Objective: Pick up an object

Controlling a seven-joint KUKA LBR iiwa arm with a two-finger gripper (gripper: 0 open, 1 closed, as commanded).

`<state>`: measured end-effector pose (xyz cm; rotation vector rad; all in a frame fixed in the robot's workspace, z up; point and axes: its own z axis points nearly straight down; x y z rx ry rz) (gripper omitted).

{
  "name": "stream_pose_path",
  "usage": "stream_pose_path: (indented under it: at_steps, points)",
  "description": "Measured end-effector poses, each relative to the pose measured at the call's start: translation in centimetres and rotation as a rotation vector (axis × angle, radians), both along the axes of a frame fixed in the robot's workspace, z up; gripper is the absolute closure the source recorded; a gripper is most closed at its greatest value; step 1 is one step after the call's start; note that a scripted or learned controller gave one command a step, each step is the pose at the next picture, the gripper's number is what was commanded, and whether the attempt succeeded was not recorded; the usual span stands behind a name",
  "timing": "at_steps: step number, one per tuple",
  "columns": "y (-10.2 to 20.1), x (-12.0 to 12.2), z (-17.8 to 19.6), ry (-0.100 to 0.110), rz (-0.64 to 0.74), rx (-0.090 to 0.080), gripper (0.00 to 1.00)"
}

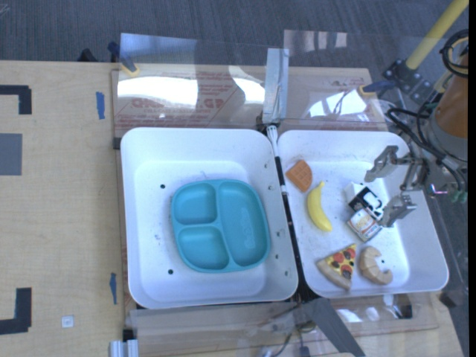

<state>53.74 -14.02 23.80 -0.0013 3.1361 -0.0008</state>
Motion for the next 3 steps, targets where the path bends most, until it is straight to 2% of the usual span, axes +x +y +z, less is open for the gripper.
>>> stream_pose_path:
  at_steps: [1,2,3]
  points:
    - [0.2,4.4,-14.1,0.002,-0.423,0.002,0.0]
    - [0.3,4.7,-12.8,-0.008,-0.42,0.001,1.0]
    - [6.1,2.6,-4.9,-0.007,-0.568,0.006,1.0]
